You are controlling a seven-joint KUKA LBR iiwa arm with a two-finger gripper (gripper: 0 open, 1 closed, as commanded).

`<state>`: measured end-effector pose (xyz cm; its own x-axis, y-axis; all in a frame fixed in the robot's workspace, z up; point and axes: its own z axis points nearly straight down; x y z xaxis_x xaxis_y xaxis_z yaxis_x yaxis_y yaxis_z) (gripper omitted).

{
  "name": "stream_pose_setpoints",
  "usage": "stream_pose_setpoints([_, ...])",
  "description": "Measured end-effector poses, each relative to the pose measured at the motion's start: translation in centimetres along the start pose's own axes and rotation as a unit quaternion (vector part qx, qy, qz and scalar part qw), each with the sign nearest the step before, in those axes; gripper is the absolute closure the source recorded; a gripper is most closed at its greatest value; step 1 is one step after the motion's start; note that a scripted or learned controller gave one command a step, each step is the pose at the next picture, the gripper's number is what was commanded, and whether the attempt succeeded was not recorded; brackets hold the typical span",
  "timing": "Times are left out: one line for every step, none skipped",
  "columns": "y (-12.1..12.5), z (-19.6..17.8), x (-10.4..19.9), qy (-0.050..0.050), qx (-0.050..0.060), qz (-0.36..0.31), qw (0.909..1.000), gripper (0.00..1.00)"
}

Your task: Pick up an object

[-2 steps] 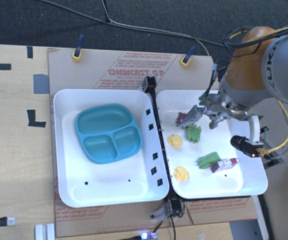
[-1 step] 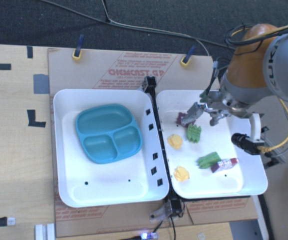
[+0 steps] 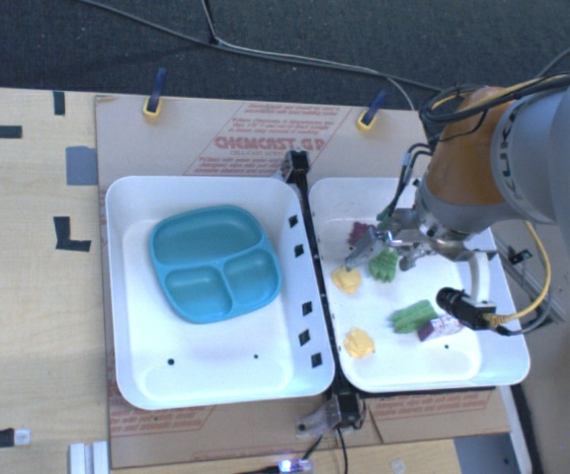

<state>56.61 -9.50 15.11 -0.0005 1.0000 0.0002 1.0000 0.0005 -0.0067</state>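
Pale wood bench with cardboard sheet; left bin holding blue divided plate; right bin with small toys (green, yellow, purple); end effector above them, grip state unclear

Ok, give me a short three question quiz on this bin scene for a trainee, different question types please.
1. True or false: the blue divided plate lies in the left bin.
2. Multiple choice: which item sits closest to the pincer? A) the green leafy piece B) the yellow piece near the front wall C) the blue divided plate.
3. Fill in: the right bin holds two yellow pieces, the second lying beside the ____ between the bins.

Key: 1 true. 2 A. 3 divider.
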Motion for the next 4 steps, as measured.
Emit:
stream_pose_setpoints([-0.1,4.5,-0.7,0.000,-0.002,0.000,1.0000,0.00])
stream_pose_setpoints([-0.1,6.7,-0.7,0.000,-0.002,0.000,1.0000,0.00])
stream_pose_setpoints([0.0,5.6,-0.7,-0.001,-0.004,0.000,1.0000,1.00])
stream_pose_setpoints([-0.1,1.5,-0.7,0.000,-0.003,-0.001,1.0000,1.00])
